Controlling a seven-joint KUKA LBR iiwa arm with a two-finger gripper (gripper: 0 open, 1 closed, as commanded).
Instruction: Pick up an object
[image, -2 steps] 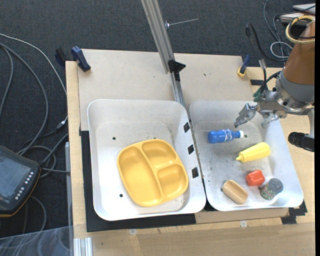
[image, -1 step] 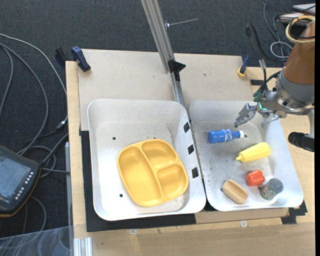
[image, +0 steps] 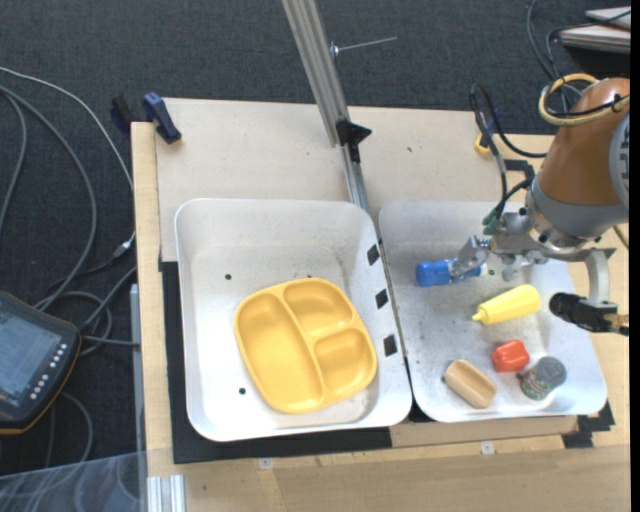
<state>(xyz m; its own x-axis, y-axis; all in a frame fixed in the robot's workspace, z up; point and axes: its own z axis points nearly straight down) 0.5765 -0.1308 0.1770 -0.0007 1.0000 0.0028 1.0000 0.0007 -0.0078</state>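
Evidently the blue block (image: 434, 272) was the target: it lay near the right bin's (image: 400, 228) left wall, toward the far edge, with the gripper (image: 470, 265) at its right end. Whether the block sat between the fingers, I could not tell. Probably the low approach came from the right because the arm stood there. Yellow bottle (image: 508, 304), red piece (image: 511, 355), tan roll (image: 469, 384) and can (image: 543, 377) lay nearer the front edge. Left bin (image: 200, 235) held a yellow tray (image: 305, 343).

Grey arm (image: 585, 190) with a broad orange band (image: 585, 150) above the wrist. Black cables looped along its side. Small silvery metal gripper (image: 470, 262) at the end, blue-tinged near the tip.
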